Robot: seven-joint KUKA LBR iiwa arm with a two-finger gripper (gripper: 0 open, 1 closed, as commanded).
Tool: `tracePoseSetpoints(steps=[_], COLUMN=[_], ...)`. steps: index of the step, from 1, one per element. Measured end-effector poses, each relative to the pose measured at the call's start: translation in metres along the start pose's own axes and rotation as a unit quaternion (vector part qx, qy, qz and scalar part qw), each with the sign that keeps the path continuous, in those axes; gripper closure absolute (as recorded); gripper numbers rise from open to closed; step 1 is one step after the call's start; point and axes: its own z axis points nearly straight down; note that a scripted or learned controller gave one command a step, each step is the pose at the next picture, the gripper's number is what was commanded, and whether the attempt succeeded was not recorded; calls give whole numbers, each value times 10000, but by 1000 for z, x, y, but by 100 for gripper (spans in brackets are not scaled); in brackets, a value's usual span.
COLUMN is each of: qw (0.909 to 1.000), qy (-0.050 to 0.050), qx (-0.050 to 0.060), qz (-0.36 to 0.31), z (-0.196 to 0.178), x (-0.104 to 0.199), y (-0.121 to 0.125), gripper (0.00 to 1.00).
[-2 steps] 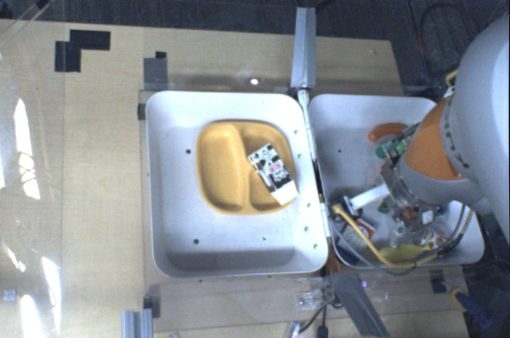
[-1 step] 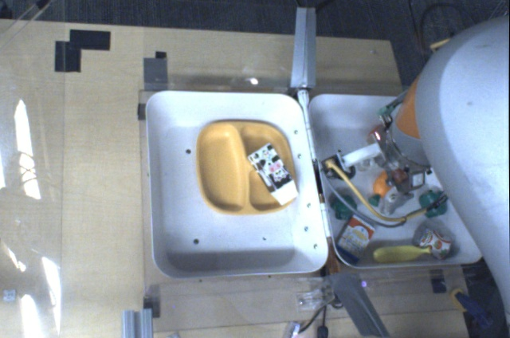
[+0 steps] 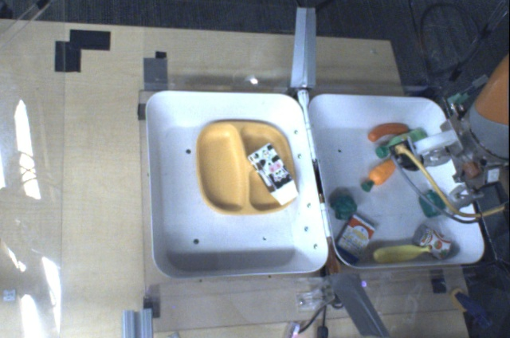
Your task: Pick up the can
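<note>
The can (image 3: pixel 435 242) is small, with a red and white label. It lies on its side in the front right corner of the right bin (image 3: pixel 335 129), at the right end of a banana (image 3: pixel 400 253). My gripper (image 3: pixel 460 169) hangs over the right edge of that bin, behind the can and apart from it. Yellow cable loops run below the gripper. Nothing shows in its grasp.
The right bin also holds an orange sausage (image 3: pixel 390 131), a carrot (image 3: pixel 382 173), a dark green piece (image 3: pixel 344 206), a teal piece (image 3: pixel 431 206) and a small carton (image 3: pixel 355 234). In the left bin sits a yellow divided tray (image 3: pixel 227 169) with a small patterned box (image 3: pixel 272 170).
</note>
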Motion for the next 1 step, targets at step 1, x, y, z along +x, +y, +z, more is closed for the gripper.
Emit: tracePoseSetpoints(steps=[1], qw=[9937], qy=[-4], qx=[-2], qz=[-1125], z=[-14], x=[40], y=[13], gripper=[0])
